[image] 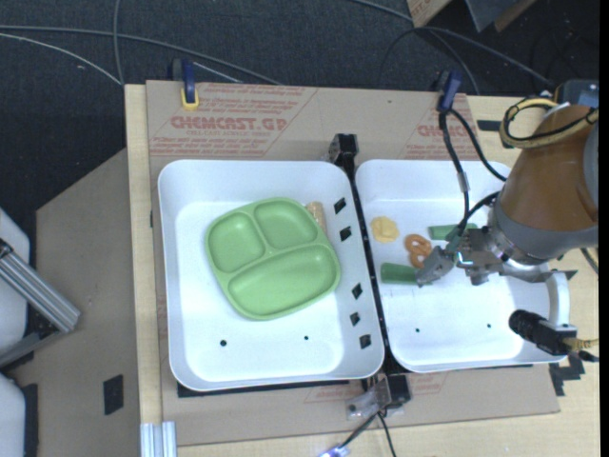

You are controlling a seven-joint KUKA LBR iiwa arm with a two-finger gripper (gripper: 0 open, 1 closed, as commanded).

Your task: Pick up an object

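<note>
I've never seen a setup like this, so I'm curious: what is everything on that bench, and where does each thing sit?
White bins: 2, white, side by side on the bench; left bin, right bin.
Divided plate: 1, light green, three compartments, in the left bin.
Tan piece: 1, at the plate's upper right edge; too small to identify.
Yellow round item: 1, right bin, upper left.
Pretzel-shaped item: 1, orange-brown, right bin, beside the claw.
Green pieces: 2, dark green; one below the pretzel, one above the claw.
Clamps: 2, at the board's far edge; blue and yellow, blue.
Robot arm: 1, grey and orange, over the right bin.
Claw: 1, grey, low in the right bin.
</note>
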